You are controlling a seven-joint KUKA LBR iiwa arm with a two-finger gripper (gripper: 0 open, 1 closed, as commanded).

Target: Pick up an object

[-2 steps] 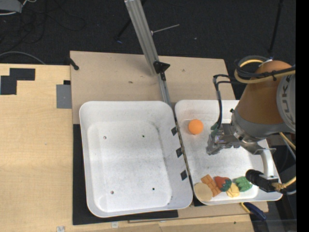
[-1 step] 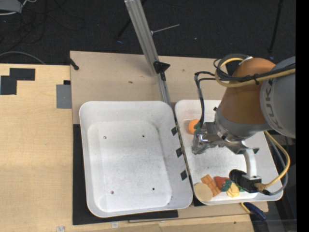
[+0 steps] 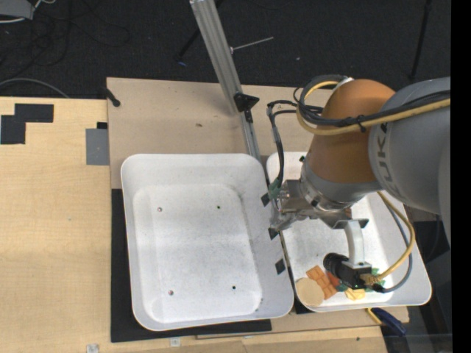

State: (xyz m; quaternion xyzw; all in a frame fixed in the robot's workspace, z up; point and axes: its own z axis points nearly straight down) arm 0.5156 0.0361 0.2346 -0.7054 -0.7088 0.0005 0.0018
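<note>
Arm comes in from the right and covers most of the right bin. Only the bin's near strip and part of its right rim are visible.

Pincer sits under the wrist, over the right bin's left side and close to the wall shared with the left bin. Its tip is buried under the wrist housing and in shadow, so I can't tell if it's open or closed, and nothing is visibly held.

Candidate objects are bunched in the right bin's near-left corner, well apart from the pincer:
- tan disc, lying flat against the near rim
- orange piece, touching the disc's far side, partly overlapped, shape unclear
- small yellow piece, just right of those, too small to identify

The rest of the right bin's floor is hidden behind the arm.

The left bin is fully in view: white floor with a few dark specks.

A slanted aluminium rail runs from the top of the frame down to the gap between the bins, and its lower end is lost behind the arm's cables.

Both bins sit on a black mat on the counter.

A blue bit pokes out under the right bin's near rim, cut off and unidentifiable.
</note>
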